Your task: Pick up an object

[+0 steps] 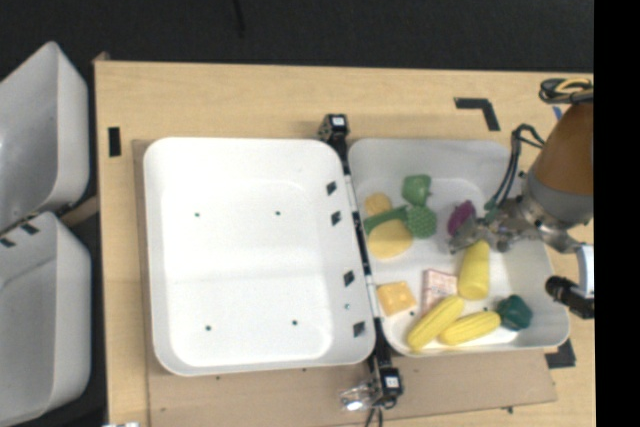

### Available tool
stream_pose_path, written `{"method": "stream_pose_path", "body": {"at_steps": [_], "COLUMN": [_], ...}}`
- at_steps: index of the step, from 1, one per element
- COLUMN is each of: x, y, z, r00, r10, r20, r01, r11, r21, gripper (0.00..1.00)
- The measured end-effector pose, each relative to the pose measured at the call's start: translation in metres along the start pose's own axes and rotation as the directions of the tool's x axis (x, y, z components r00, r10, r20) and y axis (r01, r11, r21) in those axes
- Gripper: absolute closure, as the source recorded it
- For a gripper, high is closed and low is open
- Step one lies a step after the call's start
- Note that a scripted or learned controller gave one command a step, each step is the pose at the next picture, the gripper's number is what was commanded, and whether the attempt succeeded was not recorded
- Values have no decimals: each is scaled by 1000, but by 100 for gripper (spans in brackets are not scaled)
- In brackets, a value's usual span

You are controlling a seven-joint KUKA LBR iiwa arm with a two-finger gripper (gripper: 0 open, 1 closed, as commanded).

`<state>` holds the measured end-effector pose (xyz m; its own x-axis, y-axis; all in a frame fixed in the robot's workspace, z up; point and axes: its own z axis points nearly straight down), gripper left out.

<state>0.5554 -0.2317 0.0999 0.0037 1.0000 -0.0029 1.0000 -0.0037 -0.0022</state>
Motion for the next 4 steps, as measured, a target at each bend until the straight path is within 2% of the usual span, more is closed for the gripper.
{"method": "stream_pose_path", "body": {"at_steps": [1,2,3,4], "x": [115,131,74,114], "y": [21,77,134,120], "z": [-13,-3,-2,-2], "r00": [1000,1000,1000,1000], "r10": [-15,-8,-3,-8], "r20": [-8,2,-4,-2], "r01": [15,8,3,8], "r11": [1000,1000,1000,1000], "r21": [-5,-4,4,-3], "gripper": [0,0,0,0]}}
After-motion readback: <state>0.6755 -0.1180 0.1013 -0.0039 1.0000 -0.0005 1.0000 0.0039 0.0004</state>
